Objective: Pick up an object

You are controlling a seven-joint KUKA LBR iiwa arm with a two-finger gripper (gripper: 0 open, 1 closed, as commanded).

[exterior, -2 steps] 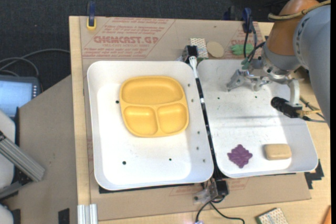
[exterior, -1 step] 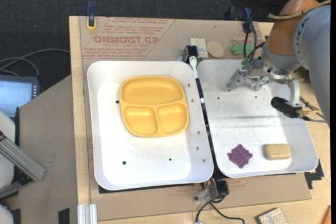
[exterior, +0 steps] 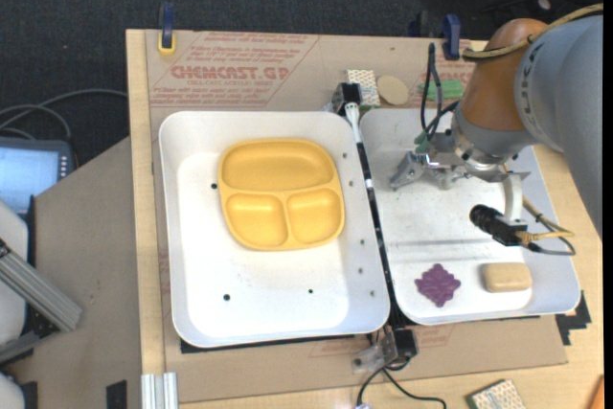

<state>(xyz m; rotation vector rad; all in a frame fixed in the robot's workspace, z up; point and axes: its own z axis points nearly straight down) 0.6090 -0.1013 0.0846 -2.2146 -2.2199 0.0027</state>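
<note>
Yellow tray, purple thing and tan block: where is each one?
Yellow tray (exterior: 282,193): camera view, centre divider.
Purple thing (exterior: 438,284): camera view, its middle.
Tan block (exterior: 505,278): camera view, top face.

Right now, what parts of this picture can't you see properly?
1. The claw: too small and dark in the camera view to tell how it is set.
2. The right bin: its back right part is covered by the arm.
3. The arm: cut off by the right edge.
4. The purple thing: too small to name.
</note>
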